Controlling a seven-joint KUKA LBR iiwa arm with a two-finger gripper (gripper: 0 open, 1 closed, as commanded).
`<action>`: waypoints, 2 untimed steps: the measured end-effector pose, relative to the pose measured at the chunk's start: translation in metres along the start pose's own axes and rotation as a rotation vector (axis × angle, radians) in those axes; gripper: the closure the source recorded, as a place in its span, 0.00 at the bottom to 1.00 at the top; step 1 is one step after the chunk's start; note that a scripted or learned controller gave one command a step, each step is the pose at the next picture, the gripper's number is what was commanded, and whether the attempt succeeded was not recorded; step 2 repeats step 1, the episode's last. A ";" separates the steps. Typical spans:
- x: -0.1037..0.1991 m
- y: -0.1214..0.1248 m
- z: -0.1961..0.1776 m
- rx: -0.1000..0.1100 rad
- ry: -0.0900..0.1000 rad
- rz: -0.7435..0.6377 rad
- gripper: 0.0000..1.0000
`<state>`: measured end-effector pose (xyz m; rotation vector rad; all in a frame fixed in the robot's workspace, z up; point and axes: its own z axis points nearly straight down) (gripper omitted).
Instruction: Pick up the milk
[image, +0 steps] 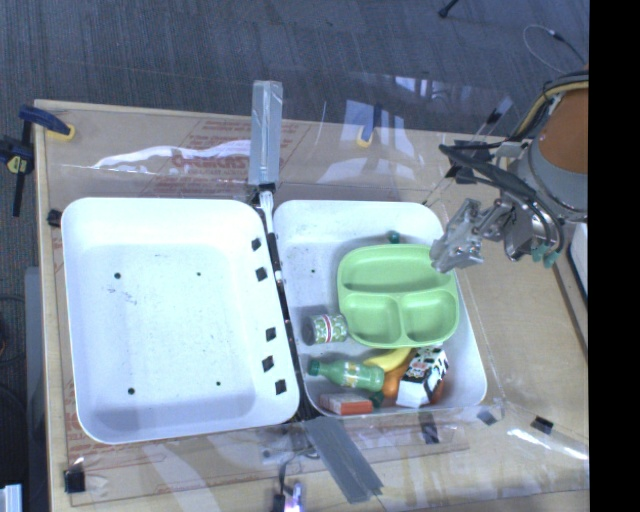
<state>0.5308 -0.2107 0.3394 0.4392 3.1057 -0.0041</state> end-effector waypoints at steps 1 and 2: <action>0.000 0.000 0.000 0.000 0.000 0.000 0.00; 0.000 0.000 0.000 0.000 0.000 0.000 0.00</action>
